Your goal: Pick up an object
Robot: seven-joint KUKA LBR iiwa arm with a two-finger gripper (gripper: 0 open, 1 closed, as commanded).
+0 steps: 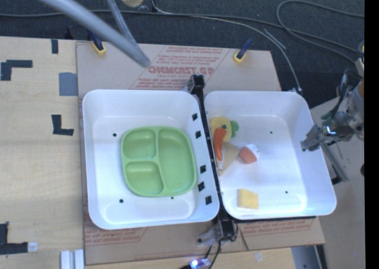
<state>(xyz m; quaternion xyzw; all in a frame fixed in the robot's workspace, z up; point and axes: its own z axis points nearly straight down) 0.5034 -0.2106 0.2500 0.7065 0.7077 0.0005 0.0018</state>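
The right bin (296, 161) holds several toy foods. An orange carrot (219, 142) lies against the divider, touching a yellow piece with a green tip (223, 125). A small red and white piece (248, 154) lies near the middle, and a yellow wedge (248, 199) rests near the front wall. My gripper (324, 134) hovers at the bin's right rim, well apart from every object, and nothing shows in it.
A green divided plate (158, 161) sits in the left bin (100, 143). A black divider with clips (204, 143) joins the two bins. Cables (284, 37) run across the dark floor behind. Yellow clamps (240, 55) hold the cardboard base.
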